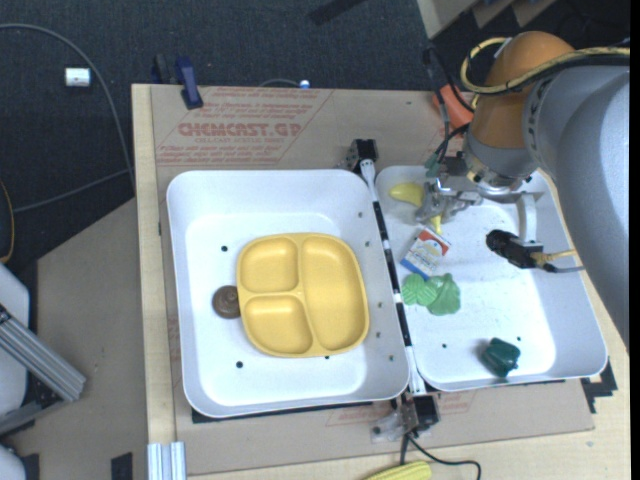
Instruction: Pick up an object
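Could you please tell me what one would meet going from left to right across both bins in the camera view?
Brown round object → yellow divided plate → light green object → dark green object

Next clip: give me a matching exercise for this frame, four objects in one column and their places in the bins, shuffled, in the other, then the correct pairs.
Objects:
1. yellow divided plate
2. brown round object
3. light green leafy object
4. dark green block

Places:
A. right bin, close to the divider, just below the small white, red and blue packet
B. left bin, touching the plate's left edge
C. right bin, near corner
D. middle of the left bin

Pairs: 1-D, 2-B, 3-A, 4-C
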`<action>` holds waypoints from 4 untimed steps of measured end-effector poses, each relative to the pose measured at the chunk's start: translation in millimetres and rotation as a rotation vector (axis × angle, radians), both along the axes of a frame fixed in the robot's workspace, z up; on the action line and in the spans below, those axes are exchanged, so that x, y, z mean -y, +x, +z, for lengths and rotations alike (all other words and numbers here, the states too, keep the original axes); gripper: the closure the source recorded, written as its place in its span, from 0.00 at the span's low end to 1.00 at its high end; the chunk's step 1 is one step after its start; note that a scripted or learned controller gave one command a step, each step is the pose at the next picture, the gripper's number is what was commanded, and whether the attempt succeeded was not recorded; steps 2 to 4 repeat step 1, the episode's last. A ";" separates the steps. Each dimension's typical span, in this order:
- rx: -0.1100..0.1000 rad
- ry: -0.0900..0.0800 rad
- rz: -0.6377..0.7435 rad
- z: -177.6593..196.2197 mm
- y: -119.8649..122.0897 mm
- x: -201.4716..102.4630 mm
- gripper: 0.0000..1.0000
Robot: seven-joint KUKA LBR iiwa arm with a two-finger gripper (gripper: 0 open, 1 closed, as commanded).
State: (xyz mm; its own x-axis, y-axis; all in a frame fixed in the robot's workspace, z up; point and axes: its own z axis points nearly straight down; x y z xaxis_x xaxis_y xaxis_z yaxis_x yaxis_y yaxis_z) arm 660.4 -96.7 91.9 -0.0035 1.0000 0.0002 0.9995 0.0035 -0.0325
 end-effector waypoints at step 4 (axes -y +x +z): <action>0.032 0.001 -0.002 93.5 -43.6 -66.9 1.00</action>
